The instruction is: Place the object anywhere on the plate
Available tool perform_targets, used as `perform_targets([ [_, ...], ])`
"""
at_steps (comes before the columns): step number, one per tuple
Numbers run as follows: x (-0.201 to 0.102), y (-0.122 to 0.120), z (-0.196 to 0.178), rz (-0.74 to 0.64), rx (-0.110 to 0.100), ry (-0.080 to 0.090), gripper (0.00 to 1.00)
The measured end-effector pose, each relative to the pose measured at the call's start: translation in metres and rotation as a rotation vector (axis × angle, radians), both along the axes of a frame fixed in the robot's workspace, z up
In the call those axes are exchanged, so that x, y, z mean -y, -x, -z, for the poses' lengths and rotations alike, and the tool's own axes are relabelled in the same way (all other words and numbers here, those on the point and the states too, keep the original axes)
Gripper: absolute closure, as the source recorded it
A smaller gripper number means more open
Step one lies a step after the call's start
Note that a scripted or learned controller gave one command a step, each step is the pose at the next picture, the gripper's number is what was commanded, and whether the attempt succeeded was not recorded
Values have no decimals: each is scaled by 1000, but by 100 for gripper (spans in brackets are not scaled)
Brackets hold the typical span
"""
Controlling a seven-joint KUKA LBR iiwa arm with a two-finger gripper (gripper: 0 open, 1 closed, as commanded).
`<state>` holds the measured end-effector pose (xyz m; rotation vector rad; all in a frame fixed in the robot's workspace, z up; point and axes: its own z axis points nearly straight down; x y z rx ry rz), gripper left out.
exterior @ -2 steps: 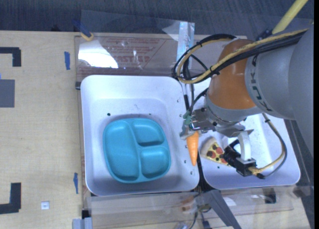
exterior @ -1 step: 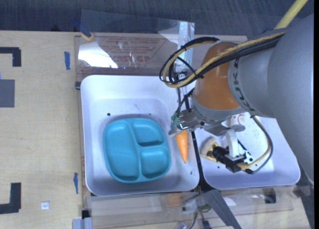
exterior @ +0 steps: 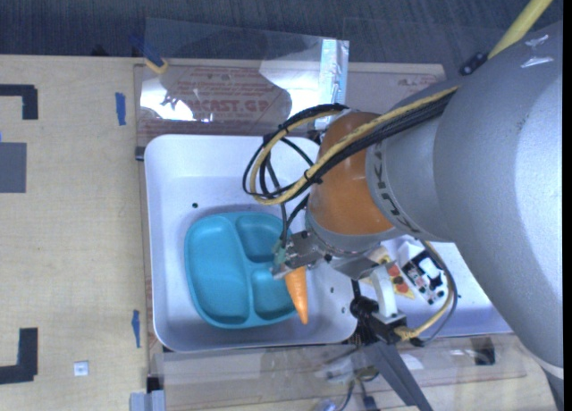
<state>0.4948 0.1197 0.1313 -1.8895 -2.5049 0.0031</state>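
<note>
A blue divided plate lies in the left white bin. An orange toy carrot with a green top sits at the plate's right rim, tip pointing toward the bin's front edge. My gripper is directly above the carrot's green end, under the orange-banded wrist. The wrist hides most of the gripper and the contact with the carrot.
The grey arm covers the right bin and the space between the two bins. Black and yellow cables loop over the back of the left bin. A clear plastic sheet lies behind the bin.
</note>
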Motion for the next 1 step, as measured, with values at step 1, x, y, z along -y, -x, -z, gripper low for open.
perform_targets([
  [1, 1, -1, -1, 2, 2, 1, 0],
])
